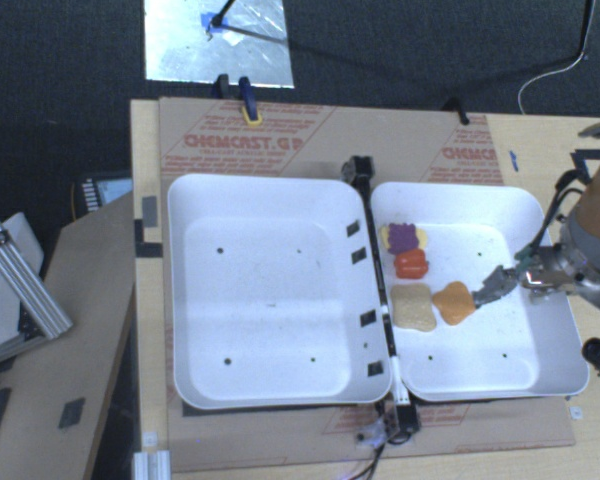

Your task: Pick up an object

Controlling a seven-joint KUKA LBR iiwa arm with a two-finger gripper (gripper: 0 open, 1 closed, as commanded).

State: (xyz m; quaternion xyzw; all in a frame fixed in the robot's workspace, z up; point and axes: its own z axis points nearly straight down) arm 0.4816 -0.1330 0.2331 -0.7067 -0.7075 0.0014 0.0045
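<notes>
The arm [590, 238] reaches low over the right bin [480, 363], fingers [492, 286] beside the orange piece [454, 302]; their grip cannot be told. Cardboard [280, 133] covers the table.

The two shallow plastic bins are plain white, the left bin [230, 268] marked by a few small dark dots on its floor, the right bin [500, 348] likewise. In the right bin sit a purple knobbly toy [403, 237] over a yellow piece [388, 235], a red-orange rounded toy [411, 263], a pale beige speckled square like a slice of bread [414, 307] and an orange soft lump [454, 302]. Black clips [368, 318] run along the seam between the bins. The tan cardboard sheet [280, 133] beneath carries red printed lettering. A silvery foil square [217, 26] with a blue spot lies on dark carpet [50, 68]. The gripper [492, 287] is grey metal.
</notes>
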